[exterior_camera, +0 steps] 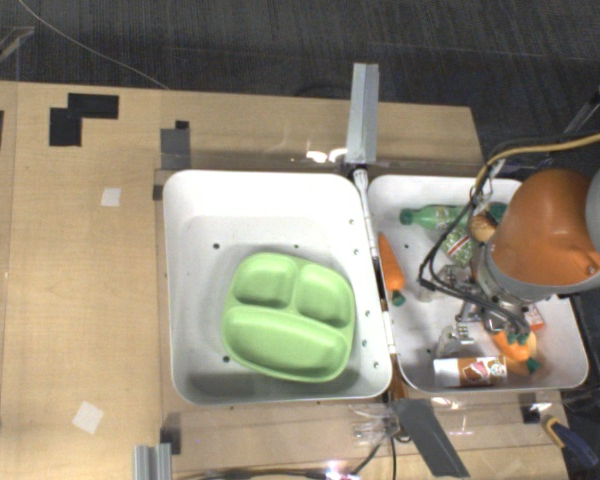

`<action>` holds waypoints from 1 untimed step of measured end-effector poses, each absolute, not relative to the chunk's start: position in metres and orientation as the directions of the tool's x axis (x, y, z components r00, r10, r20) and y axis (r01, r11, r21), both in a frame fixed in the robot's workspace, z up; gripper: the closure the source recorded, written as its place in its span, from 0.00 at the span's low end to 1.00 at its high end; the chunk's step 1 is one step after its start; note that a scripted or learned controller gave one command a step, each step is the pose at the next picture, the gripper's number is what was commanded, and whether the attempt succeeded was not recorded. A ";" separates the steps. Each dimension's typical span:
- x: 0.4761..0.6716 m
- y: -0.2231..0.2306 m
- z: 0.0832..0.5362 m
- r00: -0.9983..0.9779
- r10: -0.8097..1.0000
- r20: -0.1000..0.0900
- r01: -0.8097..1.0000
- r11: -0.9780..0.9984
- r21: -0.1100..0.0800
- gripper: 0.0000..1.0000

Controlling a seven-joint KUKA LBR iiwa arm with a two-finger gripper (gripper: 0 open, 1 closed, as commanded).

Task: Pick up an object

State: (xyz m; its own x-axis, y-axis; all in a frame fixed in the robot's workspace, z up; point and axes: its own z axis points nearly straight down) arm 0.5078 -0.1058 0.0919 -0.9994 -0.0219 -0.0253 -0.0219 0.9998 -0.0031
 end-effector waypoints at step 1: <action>0.608 -0.150 0.089 -0.999 -0.046 -0.016 -0.046 0.999 -0.003 0.00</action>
